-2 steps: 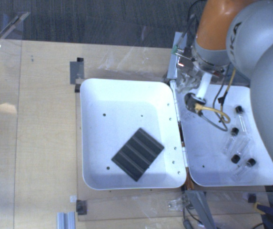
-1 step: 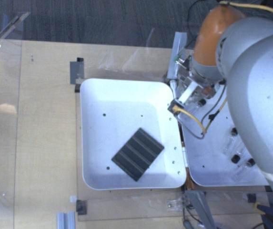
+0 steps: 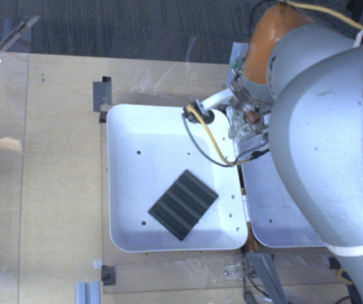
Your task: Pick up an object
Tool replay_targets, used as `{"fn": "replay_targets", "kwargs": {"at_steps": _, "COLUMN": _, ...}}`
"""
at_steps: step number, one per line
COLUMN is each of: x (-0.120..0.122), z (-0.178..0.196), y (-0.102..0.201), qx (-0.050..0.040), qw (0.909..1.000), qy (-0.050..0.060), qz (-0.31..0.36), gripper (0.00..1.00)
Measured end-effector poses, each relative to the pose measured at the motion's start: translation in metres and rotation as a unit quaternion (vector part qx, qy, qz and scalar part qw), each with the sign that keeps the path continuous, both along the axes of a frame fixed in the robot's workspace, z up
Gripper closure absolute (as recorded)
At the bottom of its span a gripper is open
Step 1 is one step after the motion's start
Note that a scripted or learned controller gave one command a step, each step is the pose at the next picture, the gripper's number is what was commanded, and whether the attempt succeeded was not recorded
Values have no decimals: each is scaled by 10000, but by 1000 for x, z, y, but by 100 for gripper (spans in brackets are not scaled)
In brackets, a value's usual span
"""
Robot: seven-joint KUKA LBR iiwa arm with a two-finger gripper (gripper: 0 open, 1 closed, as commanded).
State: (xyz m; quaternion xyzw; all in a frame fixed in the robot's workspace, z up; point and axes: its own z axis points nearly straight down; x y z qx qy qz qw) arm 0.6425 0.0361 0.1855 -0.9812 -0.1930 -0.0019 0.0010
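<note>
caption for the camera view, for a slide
Arm above two white bins; a dark ribbed pad lies in the left one.

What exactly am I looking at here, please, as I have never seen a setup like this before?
This is one fixed camera looking down at a slant on a wooden bench. The big grey shape with an orange band is a robot arm reaching in from the right. Its gripper, with a yellow cable looping beside it, sits over the divide between two shallow white bins. The left bin holds a dark ribbed rectangular block, lying flat and untouched. The arm covers most of the right bin. Nothing is seen held.
</note>
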Motion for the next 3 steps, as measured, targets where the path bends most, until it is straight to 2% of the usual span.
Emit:
{"fn": "replay_targets", "kwargs": {"at_steps": 1, "x": 0, "z": 0, "y": 23, "qx": 5, "qw": 9957, "qy": -4, "qz": -927, "gripper": 100}}
{"fn": "replay_targets", "kwargs": {"at_steps": 2, "x": 1, "z": 12, "y": 24, "qx": 21, "qw": 9958, "qy": -22, "qz": -917, "gripper": 100}}
{"fn": "replay_targets", "kwargs": {"at_steps": 3, "x": 10, "z": -1, "y": 6, "qx": -15, "qw": 9955, "qy": 12, "qz": 943, "gripper": 100}}
